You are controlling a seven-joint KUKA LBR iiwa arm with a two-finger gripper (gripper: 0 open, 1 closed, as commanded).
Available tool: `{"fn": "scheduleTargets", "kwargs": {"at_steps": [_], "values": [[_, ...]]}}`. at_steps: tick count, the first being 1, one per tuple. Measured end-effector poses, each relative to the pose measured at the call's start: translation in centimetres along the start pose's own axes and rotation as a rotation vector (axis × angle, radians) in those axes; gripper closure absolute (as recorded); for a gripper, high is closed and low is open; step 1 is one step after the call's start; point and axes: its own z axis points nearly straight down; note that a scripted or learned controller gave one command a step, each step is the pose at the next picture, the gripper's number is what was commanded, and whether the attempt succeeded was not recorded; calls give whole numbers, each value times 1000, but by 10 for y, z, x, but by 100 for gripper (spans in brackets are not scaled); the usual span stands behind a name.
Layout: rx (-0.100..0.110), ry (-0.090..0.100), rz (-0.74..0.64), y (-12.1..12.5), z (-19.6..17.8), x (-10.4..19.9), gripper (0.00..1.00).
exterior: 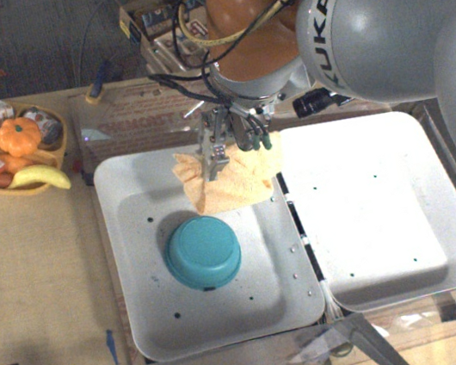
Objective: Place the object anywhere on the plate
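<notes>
tool (pixel 234 143) at 12 o'clock of left bin (pixel 144 323), over tan cloth (pixel 233 187) | teal plate (pixel 204 252) near bin centre, cloth just beside it at 1 o'clock | right bin (pixel 382 211) at 3 o'clock | fruit bowl (pixel 5 155) on tabletop (pixel 39 298) at 10 o'clock

Yellow cloth's (pixel 233 183) upper part behind the fingers (pixel 214 155).

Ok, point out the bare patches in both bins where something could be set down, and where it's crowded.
The right bin has bare floor wall to wall. In the left bin, free strips run between the teal dish and the left wall, and along the front wall. The back right corner is crowded: the tan cloth lies there under the gripper.
</notes>
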Motion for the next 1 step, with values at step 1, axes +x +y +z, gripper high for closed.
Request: {"fn": "scheduleTargets", "kwargs": {"at_steps": [1], "values": [[0,-1,1,0,-1,0,0]]}}
